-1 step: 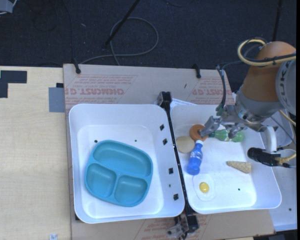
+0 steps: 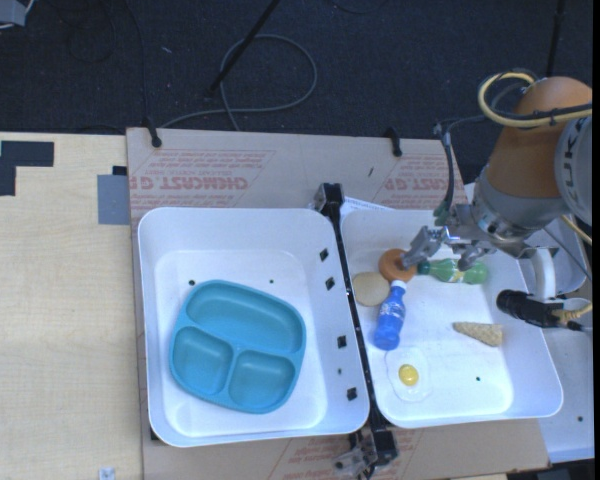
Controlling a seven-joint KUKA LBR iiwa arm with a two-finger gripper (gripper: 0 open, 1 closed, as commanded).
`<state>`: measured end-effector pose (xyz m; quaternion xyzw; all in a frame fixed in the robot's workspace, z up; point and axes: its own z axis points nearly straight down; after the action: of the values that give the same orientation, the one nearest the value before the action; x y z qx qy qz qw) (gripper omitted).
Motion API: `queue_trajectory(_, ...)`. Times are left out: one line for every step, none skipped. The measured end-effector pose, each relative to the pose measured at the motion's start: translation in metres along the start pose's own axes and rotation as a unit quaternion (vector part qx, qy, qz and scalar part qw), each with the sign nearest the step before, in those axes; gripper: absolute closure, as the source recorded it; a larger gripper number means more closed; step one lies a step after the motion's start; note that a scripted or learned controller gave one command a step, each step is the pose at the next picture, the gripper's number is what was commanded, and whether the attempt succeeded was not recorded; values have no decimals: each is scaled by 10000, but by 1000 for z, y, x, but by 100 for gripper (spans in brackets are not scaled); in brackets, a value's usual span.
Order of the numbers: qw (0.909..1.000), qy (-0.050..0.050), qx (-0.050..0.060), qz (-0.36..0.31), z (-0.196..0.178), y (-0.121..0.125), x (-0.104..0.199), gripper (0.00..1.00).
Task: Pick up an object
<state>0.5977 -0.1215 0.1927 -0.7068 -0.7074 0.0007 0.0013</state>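
Where hand (image 2: 442, 252) hovers, green object (image 2: 458, 270), oblong

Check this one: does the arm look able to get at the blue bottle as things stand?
Probably yes. The blue bottle lies uncovered in the right bin, apart from the fried egg; the gripper hovers just above-right of it, with nothing between.

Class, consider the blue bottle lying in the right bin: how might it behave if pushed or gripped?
The blue bottle lies on its side, so it probably rolls if nudged sideways. It looks like smooth plastic, likely light and slippery. Its round body may slip from the gripper.
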Motion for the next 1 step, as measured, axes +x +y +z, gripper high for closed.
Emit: queue_trajectory(10000,3,28,0,64,0,3,0)
